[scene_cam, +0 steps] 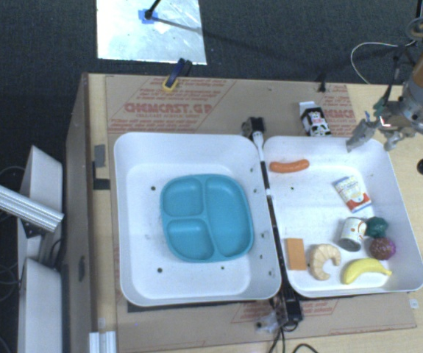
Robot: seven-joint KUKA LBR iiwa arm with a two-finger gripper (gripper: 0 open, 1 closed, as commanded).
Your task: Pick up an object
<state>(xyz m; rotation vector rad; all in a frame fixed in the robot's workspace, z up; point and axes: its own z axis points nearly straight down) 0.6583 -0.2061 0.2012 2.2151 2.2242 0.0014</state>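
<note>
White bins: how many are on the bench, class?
2. The left bin holds a blue tray; the right bin holds toy food. None seems hidden.

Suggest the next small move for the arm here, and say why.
Probably bring the gripper left and down over the right-hand white bin, toward the small white carton with red print. The gripper hangs at the bin's upper right corner with its fingers spread and nothing between them, and the carton is the closest item, lying apart from the crowded toys below it.
</note>
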